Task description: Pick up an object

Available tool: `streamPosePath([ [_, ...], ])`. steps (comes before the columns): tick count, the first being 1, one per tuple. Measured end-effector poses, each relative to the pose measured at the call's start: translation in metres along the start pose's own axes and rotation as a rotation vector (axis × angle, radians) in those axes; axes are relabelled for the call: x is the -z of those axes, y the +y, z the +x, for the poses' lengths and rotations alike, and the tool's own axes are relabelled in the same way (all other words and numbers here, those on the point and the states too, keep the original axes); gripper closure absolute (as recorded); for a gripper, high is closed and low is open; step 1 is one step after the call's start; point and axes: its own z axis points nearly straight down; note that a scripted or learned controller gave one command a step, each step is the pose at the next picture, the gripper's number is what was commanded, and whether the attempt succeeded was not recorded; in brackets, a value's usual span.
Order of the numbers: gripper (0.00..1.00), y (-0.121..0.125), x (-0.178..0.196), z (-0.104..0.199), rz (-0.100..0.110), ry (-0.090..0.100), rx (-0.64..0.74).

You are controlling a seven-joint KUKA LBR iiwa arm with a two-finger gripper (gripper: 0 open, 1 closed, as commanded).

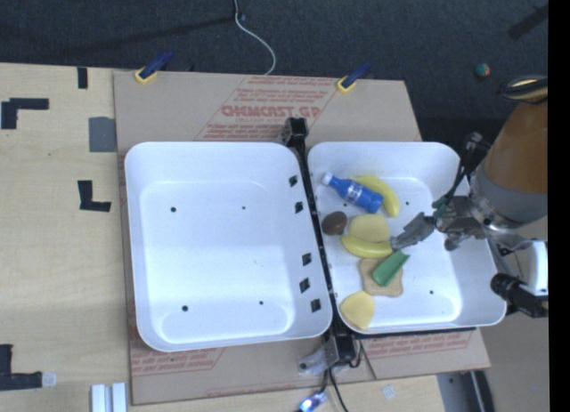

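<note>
So the arm (512,170) is reaching in from 3 o'clock and the gripper (408,234) is hanging low over the right bin (445,308), its dark tip sitting right at the 3 o'clock edge of the pile. Honestly can't tell whether it's open or closed from this angle, and nothing is visibly being pinched. The pile is sitting in the bin's 9 o'clock half: a blue bottle (349,190) toward 12, a banana (380,192) just beside it, a small brown round thing (334,222) by the divider, a yellow lemon-ish piece (367,237) in the middle, a green block (390,268) just below the gripper tip, and a pale yellow piece (357,310) down at 6. The left bin (142,223) is sitting alongside on the desk (53,268).
</note>
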Motion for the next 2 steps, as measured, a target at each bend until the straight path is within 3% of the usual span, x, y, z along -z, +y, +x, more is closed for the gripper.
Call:
streamPosePath([
  [1, 0.0, -0.01, -0.085, 0.057, 0.007, 0.004, 0.004],
  [2, 0.0, 0.061, -0.134, 0.032, -0.003, -0.001, 0.002],
])
